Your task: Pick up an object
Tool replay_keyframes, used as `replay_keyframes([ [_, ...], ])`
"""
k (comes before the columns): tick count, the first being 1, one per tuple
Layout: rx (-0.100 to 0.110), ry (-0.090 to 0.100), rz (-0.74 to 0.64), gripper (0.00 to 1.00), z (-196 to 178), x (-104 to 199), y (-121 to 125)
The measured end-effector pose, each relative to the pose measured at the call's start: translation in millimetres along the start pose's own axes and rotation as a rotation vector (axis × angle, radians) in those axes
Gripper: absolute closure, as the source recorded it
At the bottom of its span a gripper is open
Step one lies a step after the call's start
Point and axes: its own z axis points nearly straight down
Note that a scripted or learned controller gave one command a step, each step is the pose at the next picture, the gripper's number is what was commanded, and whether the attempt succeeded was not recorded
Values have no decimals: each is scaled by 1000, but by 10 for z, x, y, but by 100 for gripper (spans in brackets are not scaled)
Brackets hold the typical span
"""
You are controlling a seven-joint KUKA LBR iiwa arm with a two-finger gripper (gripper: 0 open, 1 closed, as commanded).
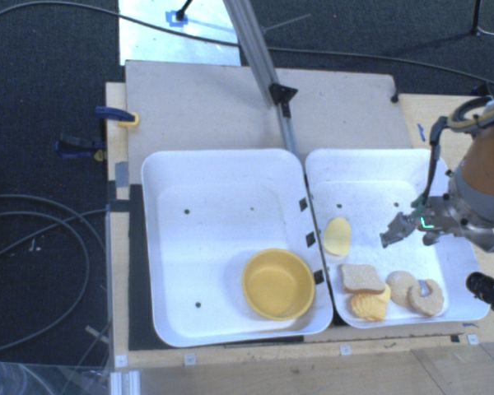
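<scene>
The right bin (370, 164) holds several food items. A pale yellow oval piece (337, 236) lies by its left wall. Along its front edge sit a bread slice (362, 277), a ridged yellow piece (369, 305), a round beige biscuit (400, 285) and a beige ring-shaped piece (429, 298). My gripper (410, 237) hangs over the bin's right half, above and behind the biscuit. It is open, with nothing between its fingers. A yellow bowl (278, 283) stands in the front right corner of the left bin (189, 171).
A slanted metal pole (259, 48) runs from the top of the view down to the gap between the bins. A blue and yellow clamp (115, 116) grips the bench's left edge. Cables lie on the dark floor to the left.
</scene>
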Motion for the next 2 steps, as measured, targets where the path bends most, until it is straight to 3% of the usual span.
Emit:
replay_keyframes([
  [1, -1, 0, 0, 0, -2, 0, 1],
  [2, 5, 1, 4, 0, 453, 83, -13],
])
